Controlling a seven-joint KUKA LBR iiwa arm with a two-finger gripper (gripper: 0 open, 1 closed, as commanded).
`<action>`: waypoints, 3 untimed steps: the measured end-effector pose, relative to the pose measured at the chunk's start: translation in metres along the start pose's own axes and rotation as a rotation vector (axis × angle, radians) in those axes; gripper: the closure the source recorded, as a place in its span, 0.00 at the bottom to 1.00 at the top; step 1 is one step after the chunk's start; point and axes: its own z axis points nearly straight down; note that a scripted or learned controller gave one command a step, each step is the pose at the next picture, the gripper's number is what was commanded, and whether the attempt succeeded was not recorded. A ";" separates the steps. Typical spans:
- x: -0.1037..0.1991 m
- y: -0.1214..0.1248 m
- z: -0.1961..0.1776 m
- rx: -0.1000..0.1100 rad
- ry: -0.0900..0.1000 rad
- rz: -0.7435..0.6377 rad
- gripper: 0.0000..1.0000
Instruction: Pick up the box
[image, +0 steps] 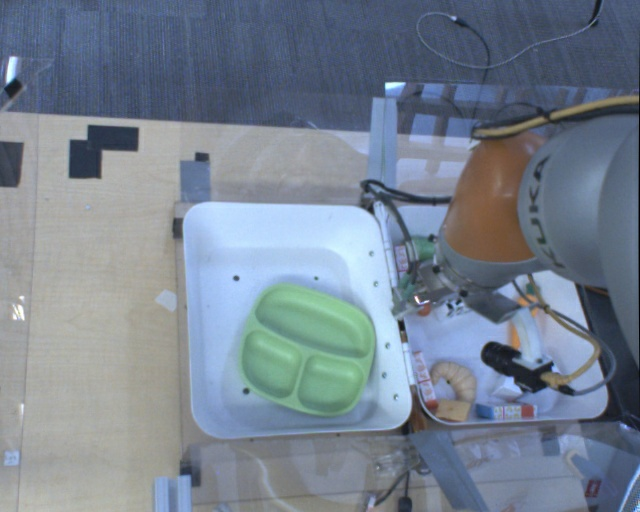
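Camera view shows the big grey arm (545, 200) low over the right bin (590, 405). I cannot tell what its gripper is doing. A small box (505, 410) lies near that bin's front edge, beside a croissant (452, 380). A green tray (308, 348) sits in the left bin (215, 260).

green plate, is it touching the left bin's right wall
Apart. The camera view shows a strip of white bin floor between the green plate and the right wall of the left bin.

Right bin (590, 405) mostly behind arm (540, 200)
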 end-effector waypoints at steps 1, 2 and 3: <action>0.083 0.002 0.001 0.002 0.001 -0.031 1.00; 0.129 0.032 0.074 -0.035 -0.003 0.011 1.00; 0.190 0.046 0.086 -0.054 -0.013 0.031 1.00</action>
